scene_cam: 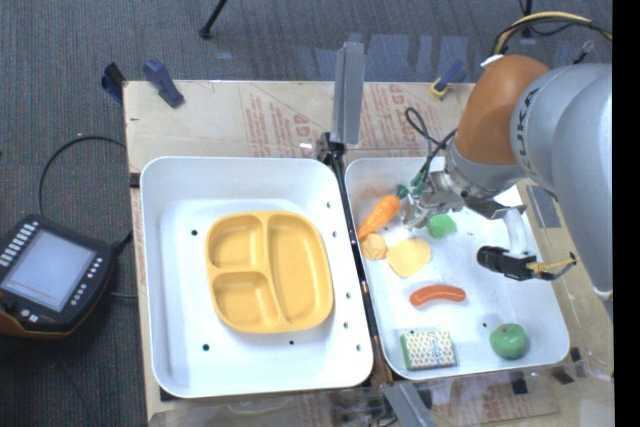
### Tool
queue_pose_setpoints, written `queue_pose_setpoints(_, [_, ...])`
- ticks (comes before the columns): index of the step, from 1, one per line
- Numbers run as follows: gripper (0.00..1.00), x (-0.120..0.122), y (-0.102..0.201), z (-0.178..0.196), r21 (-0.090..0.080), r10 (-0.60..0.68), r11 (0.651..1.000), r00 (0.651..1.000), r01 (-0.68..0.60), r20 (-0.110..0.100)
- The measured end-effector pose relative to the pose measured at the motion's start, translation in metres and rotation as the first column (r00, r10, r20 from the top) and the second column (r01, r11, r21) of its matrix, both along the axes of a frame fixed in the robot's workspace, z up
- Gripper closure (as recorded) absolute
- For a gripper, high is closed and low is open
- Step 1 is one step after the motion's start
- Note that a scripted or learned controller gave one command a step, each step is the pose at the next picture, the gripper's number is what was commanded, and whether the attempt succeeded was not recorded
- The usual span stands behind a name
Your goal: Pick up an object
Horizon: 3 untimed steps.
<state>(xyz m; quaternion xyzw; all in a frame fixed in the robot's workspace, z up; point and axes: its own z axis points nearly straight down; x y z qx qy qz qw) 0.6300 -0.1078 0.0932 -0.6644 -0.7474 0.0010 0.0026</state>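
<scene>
We see the tool low in the right bin, just beside the carrot and a small green piece; we cannot tell its opening or whether it holds anything. Nearby lie a sausage and green apple. The left bin holds a yellow divided plate.

Single fixed cam, mounted high above the bench, looking down at a slant. Mid-range: both white bins fit in frame plus floor on the far and left sides. End effector sits right of centre; left bin lies well to its left, right bin directly under it. Arm enters from its right.
</scene>
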Motion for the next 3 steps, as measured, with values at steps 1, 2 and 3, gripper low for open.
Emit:
queue_pose_setpoints(1, [0.0, 0.0, 0.0, 0.0, 0.0, 0.0, 1.0, 1.0, 0.0, -0.001])
queue_pose_setpoints(2, [0.0, 0.015, -0.014, 0.053, -0.001, 0.085, 0.996, 0.996, -0.085, 0.004])
queue_pose_setpoints(3, [0.0, -0.004, -0.021, -0.007, -0.002, 0.092, 0.996, 0.996, -0.092, 0.005])
